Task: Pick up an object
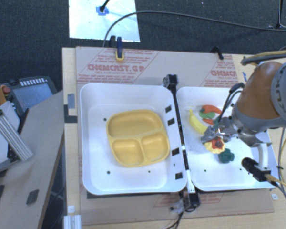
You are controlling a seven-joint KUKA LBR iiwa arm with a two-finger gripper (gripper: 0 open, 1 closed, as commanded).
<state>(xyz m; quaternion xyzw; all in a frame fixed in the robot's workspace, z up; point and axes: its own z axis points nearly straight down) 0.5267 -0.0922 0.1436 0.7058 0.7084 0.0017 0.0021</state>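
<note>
Camera view looks down on a counter (pixel 148 63) with two white bins side by side. The left bin (pixel 93 128) holds a yellow divided tray (pixel 137 137). The right bin (pixel 195 173) holds a small cluster of toy food, and that cluster is the landmark for the rest: a yellow banana (pixel 196 122) at its left, an orange-red piece (pixel 209 110) at its top, a yellow-and-red piece (pixel 214 146) near its middle, a green piece (pixel 226 155) at its lower right.

The pincer (pixel 214 133) sits low over the middle of the cluster, just right of the banana and just above the yellow-and-red piece. The arm (pixel 262 97) reaches in from the cluster's right. Whether the pincer is spread or pressed together I cannot tell — its tips merge with the toys beneath.

My reading is that the grasp step is in hand: the pincer is down among the objects, nothing clearly held. The next move likely calls for closing on one piece — probably the yellow-and-red one — then lifting straight up without dragging neighbours.

The wrist hides part of the cluster, and the small pieces are too blurred to name surely.
</note>
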